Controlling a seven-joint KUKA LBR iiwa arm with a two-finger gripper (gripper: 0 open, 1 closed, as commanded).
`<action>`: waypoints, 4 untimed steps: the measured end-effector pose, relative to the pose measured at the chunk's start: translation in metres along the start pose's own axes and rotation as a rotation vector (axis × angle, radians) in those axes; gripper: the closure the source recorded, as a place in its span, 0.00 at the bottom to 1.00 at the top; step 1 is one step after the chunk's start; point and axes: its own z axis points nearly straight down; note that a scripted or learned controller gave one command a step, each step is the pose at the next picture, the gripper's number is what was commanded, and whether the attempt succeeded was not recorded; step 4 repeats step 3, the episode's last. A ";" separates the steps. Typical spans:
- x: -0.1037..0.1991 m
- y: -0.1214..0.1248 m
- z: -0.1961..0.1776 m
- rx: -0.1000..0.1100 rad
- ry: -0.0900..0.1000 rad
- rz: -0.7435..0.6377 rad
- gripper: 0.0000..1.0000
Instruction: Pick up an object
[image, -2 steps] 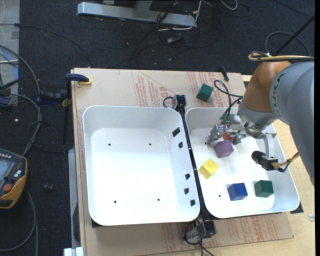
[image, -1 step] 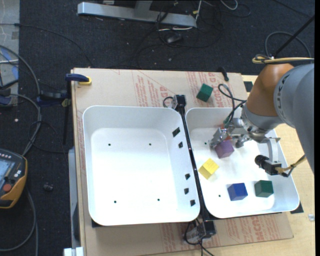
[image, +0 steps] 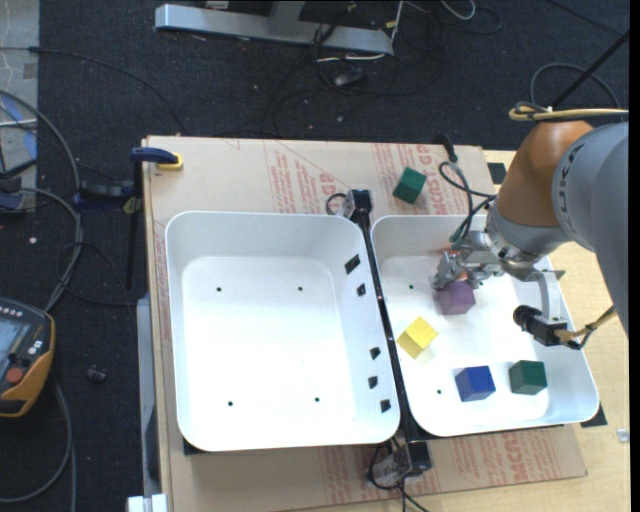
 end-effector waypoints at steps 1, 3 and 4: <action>0.104 -0.011 -0.093 -0.004 0.002 -0.009 1.00; 0.164 0.037 -0.088 0.004 0.002 -0.007 1.00; 0.164 0.037 -0.088 0.004 0.002 -0.007 1.00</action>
